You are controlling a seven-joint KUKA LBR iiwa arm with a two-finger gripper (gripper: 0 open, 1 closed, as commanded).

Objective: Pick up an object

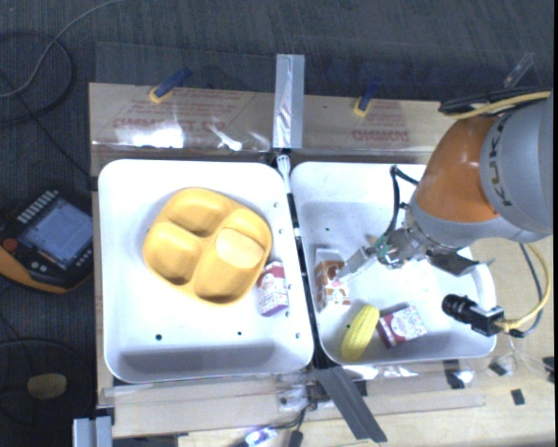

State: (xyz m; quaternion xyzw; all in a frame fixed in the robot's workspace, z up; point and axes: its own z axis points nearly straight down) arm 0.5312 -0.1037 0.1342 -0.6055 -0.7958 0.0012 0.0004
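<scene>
Packet point(330, 282), brown and white, lying flat in right bin point(353, 208), close to its left wall, about midway between far and near side. Just right of it and slightly farther, gripper point(353, 263), pointing left and down toward it from arm point(465, 189). Very near the packet, but touching or not: cannot tell. Wide or narrow: cannot tell either, tip too small and blurred. Nothing seen held in it.

Toward near side of same bin: lemon point(360, 331), and just right of it red pack point(404, 325), the two almost touching. Both apart from packet.

In left bin point(129, 333): big yellow cushion point(207, 243), and at its near right edge a carton point(272, 289), beside the wall between the bins.

Step in hand, as judged: approach to packet, grasp not yet made. Next move, probably: to lower onto packet, close on it, then lift straight up. Care needed there, packet being flat and thin and close to the wall. Easy to slip out, or to be pushed against the wall instead of gripped.
</scene>
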